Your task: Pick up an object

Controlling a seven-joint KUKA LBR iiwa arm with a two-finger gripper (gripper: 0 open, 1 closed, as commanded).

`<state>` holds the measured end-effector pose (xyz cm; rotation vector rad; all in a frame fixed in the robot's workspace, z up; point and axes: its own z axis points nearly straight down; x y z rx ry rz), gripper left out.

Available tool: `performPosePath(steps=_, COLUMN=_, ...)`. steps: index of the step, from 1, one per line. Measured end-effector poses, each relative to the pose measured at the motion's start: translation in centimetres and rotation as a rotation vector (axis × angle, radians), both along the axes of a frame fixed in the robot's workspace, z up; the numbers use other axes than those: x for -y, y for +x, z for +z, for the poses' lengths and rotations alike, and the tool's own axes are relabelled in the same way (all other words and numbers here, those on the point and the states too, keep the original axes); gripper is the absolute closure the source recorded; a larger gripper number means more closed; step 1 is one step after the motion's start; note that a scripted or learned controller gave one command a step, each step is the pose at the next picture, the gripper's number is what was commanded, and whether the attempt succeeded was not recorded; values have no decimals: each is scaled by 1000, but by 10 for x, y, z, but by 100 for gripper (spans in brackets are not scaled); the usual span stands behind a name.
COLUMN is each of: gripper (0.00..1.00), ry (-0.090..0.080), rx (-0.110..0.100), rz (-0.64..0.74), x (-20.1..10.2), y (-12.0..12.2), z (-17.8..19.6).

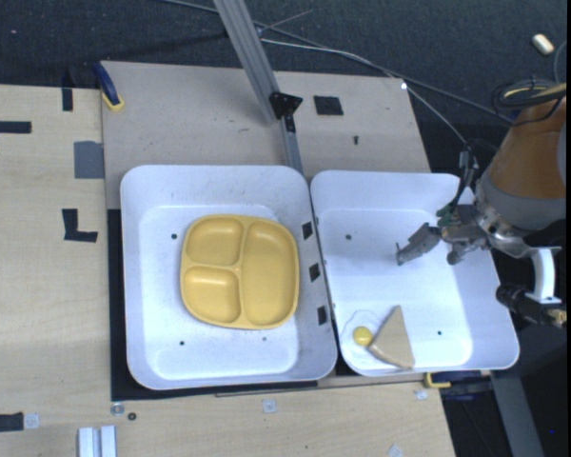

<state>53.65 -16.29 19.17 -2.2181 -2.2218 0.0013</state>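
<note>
A tan wedge-shaped piece (393, 338) lies at the front of the right bin (476, 350). A small yellow ball (362, 335) sits just to its left, touching or nearly touching it. My gripper (428, 251) hangs over the middle right of that bin, behind the wedge and apart from it. It is open, with nothing between its fingers (414, 246). A yellow divided plate (240, 270) rests in the middle of the left bin (152, 255).
The two bins meet at a raised double rim (316, 255) running front to back. A metal rail (252, 41) slants down from the top toward the bins' back edge. Cables (428, 103) trail across the bench behind the right bin.
</note>
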Motion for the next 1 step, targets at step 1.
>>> performPosePath(steps=1, gripper=0, ry=-1, rx=-2, rz=-1, x=3, y=0, z=-44)
